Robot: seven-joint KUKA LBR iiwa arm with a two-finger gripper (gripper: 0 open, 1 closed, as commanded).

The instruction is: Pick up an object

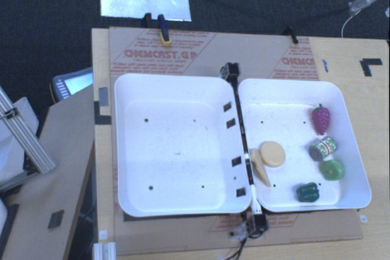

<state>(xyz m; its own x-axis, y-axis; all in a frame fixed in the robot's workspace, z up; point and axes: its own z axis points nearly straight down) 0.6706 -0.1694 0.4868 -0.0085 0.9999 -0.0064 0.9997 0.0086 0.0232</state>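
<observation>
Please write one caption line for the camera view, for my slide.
Two white bins side by side; the right bin holds purple grapes, a small can, a green apple, a green pepper and tan pieces.

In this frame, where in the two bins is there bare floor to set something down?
The left bin shows bare floor wall to wall. The right bin is bare at its back left; the grapes, can, apple and pepper crowd its right side.

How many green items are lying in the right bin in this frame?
2. A green apple lies near the right wall, below the small can. A darker green pepper sits near the front wall of the right bin. Nothing seems to hide another.
</observation>
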